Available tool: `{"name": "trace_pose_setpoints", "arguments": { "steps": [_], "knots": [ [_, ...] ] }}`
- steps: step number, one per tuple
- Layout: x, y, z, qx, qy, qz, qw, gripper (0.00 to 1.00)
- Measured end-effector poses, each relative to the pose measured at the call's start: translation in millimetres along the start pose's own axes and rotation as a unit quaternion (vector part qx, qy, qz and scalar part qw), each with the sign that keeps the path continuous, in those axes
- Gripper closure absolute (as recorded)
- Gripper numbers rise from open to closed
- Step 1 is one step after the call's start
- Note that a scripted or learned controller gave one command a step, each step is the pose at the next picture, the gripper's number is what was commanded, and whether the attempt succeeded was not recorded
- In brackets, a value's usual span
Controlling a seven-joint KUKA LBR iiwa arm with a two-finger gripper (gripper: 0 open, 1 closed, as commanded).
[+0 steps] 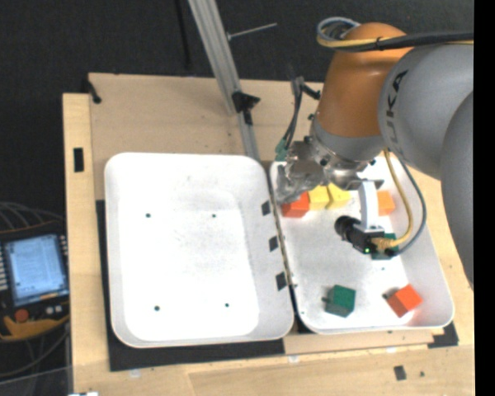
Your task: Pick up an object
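The red block lies in the right bin, up at its eleven o'clock corner, close to the wall shared with the left bin. We see the gripper directly over it, at the block's twelve o'clock, but we cannot tell whether it has hold of the block or how it is set. At the block's three o'clock sit a yellow block and a second yellow block, touching or nearly so. An orange block lies farther out at three o'clock. At the bin's six o'clock we find a green block, and at five o'clock an orange-red block.
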State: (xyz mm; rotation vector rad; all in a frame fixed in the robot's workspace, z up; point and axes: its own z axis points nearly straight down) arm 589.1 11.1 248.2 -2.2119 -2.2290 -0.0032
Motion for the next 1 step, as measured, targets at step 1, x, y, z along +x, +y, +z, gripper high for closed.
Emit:
{"name": "trace_pose_setpoints", "arguments": {
  "steps": [1],
  "knots": [
    [50.8, -3.4, -6.5, -0.001, 0.0, 0.0, 1.0, 1.0]
  ]
}}
